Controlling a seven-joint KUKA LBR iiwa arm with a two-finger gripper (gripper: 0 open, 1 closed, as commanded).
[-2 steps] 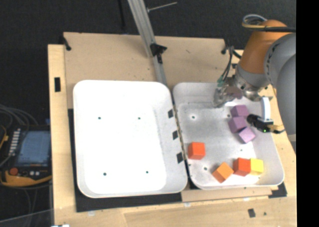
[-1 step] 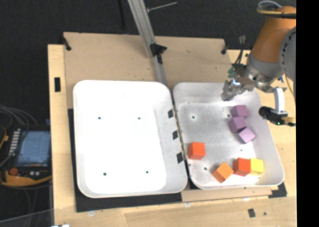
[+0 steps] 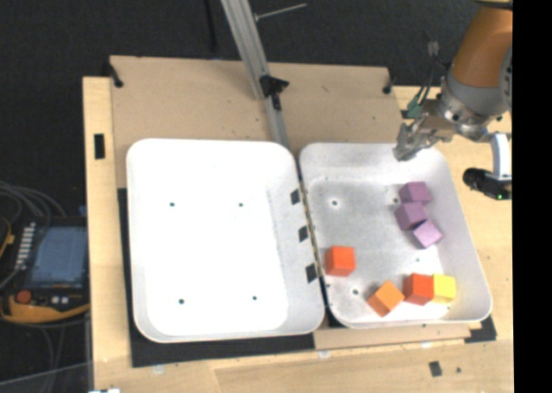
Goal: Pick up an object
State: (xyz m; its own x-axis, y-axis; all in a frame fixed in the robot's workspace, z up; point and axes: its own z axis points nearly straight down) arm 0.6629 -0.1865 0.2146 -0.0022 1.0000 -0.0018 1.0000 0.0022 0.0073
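orange block [image 3: 386,297] right bin's [image 3: 371,167] near edge | fingers [image 3: 407,146] over far rim | grip state: can't tell

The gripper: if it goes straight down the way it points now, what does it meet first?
Probably the bare floor of the right bin near its far corner. The gripper is beyond the purple blocks, though depth is unclear.

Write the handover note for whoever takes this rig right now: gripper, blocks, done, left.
Gripper: above the right bin's far right corner, nothing visibly held; finger state unclear.
Blocks, all in the right bin: three purple blocks clustered at right; one orange block alone near the left wall; orange block, red block and yellow block along the near edge.
Done: no pick yet.
Left: descend on a block, grasp, lift.
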